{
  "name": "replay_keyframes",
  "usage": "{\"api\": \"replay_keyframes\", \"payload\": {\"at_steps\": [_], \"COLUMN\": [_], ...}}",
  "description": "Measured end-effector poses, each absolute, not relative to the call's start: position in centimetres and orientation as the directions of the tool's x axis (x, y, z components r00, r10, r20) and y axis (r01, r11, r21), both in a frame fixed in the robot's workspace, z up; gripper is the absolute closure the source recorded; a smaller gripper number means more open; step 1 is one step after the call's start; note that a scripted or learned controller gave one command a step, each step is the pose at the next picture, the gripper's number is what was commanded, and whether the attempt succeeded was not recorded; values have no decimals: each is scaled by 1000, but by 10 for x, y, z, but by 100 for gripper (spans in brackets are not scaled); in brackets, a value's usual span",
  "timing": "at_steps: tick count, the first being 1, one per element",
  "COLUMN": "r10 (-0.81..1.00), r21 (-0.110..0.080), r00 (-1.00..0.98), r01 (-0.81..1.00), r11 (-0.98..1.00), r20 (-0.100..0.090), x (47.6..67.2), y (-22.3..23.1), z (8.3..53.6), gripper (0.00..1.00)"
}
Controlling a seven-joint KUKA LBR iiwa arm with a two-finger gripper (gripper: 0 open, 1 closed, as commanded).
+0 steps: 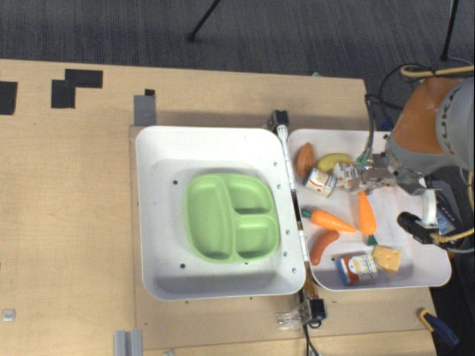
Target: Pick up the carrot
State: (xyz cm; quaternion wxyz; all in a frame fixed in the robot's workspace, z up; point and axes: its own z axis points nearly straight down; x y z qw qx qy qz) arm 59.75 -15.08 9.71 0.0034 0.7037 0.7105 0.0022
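Hovering over the right bin [438, 273], gripper [361, 178] sitting right above an upright smooth orange carrot [367, 213], finger state impossible to tell. Another tapered carrot [333, 220] lying just left, beside a glossy sausage [322, 245]. Ridged green plate [231, 216] filling the left bin [159, 199].

Bench [74, 221]: pale wood-look board, matt, smooth. Both bins [152, 199] white plastic, smooth, a soft sheen along the rims. Divided plate [230, 215] in the left bin: light green plastic, smooth, low gloss. Two carrots, one [332, 220] nearer the bins' shared edge and one [367, 213] just right of it: orange plastic, smooth, slightly shiny, with green ends. Sausage-like piece [321, 245]: red-orange, glossy. Cheese wedge [386, 258]: yellow, matt. Small can [356, 268]: printed paper-like label, metallic-looking ends. Arm [438, 121]: grey casing with a satin finish, orange band smooth and semi-gloss. Floor [223, 21] beyond: dark ribbed carpet, rough.
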Motion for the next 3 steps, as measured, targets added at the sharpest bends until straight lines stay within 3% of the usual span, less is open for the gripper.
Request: {"api": "replay_keyframes", "payload": {"at_steps": [1,2,3], "r10": [988,897,897], "r21": [2,2,2], "r00": [153,442,442], "r01": [988,897,897], "r11": [-153,-442,-442], "r20": [0,1,1], "x": [544,518,518], "y": [-113,-126,-126], "z": [179,204,204], "gripper": [100,100,0]}}
